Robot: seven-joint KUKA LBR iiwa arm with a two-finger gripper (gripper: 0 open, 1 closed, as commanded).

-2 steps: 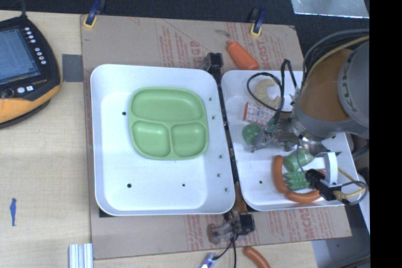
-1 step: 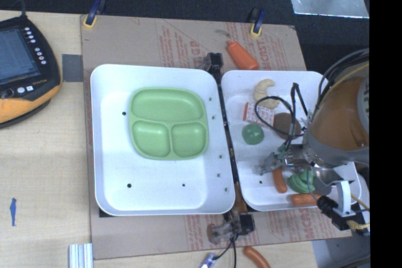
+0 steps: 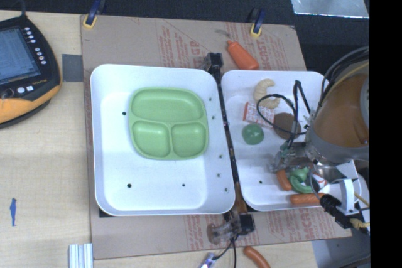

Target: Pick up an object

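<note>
- Bins sit side by side on a brown cardboard sheet; the left bin serves as the landmark for what follows.
- Inside the left bin, toward its far half, lies a pale green divided plate with three compartments.
- Right of the left bin, touching it along one edge, is the right bin, which holds the loose objects.
- In the right bin, nearest the left bin, a small green ball rests beside a red-and-white packet.
- Farther from the left bin, a cream curved piece lies near the right bin's far wall, and a dark brown oval object sits under black cables.
- The arm covers the right bin's outer side; the gripper is low over a cluster made up of a green ring-shaped item and an orange carrot-like piece.
- Whether its fingers are spread or pinching anything cannot be told; cables and wrist hide them.
- Beyond the left bin's far right corner, an orange carrot toy lies on the cardboard.
- Left of the left bin, a teach pendant rests on the wooden bench.
</note>
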